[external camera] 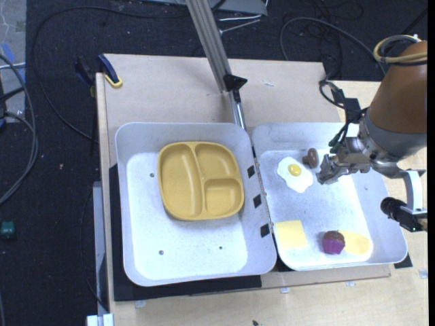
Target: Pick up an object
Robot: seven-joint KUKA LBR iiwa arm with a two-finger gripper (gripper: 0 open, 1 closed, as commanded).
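Observation:
In the right bin (pixel 380 216) lie a fried egg toy (pixel 294 174), a small brown piece (pixel 311 157), a yellow cheese square (pixel 291 234), a purple item (pixel 333 242) and a pale yellow piece (pixel 357 243). My gripper (pixel 327 172) hangs low over the bin's upper middle, just right of the egg and below the brown piece. Nothing shows between its fingers, and their spacing is too unclear to read.
The left bin (pixel 136 216) holds a yellow divided plate (pixel 201 180). A metal pole (pixel 211 36) slants in from the top toward the gap between the bins. The arm's grey and orange body (pixel 401 107) covers the right bin's upper right corner.

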